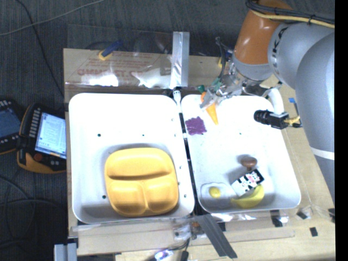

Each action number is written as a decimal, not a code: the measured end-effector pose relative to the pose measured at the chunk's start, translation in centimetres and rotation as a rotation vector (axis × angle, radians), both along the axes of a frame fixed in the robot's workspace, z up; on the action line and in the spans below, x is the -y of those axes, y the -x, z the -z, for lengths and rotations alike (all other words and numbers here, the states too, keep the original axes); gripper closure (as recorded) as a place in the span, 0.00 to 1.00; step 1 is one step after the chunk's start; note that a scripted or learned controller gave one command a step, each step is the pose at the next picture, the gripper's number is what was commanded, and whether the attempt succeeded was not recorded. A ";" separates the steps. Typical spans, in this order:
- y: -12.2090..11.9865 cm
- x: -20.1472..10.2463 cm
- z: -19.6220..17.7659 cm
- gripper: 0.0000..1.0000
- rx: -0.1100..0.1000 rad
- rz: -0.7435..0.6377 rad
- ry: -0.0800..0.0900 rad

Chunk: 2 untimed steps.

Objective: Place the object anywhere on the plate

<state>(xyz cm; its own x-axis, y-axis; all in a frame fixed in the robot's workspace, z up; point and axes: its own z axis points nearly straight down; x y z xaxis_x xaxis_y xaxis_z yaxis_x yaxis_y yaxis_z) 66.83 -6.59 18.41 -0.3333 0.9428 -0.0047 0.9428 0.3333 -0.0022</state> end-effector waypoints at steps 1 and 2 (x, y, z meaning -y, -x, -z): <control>3.4 -9.6 0.0 1.00 0.000 -0.089 -0.006; 9.5 -22.9 1.6 1.00 -0.002 -0.122 -0.006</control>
